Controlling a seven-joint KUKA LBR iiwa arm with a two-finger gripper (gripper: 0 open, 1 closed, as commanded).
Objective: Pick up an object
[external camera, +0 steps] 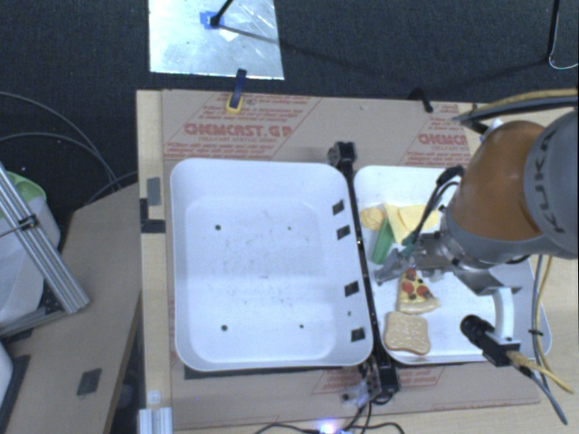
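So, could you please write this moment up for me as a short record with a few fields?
arm: reaches in from the right, its wrist over the right bin
gripper: low over the toy food
right bin contents: pizza slice, toast, yellow cheese wedge, green piece
left bin: bare white floor with a few dark specks
held object: cannot tell
nearest to gripper: pizza slice, just below it in the view

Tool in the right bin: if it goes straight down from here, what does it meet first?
Most likely the pizza slice just under the tool, with the green piece close beside; depth is unclear from this slant.
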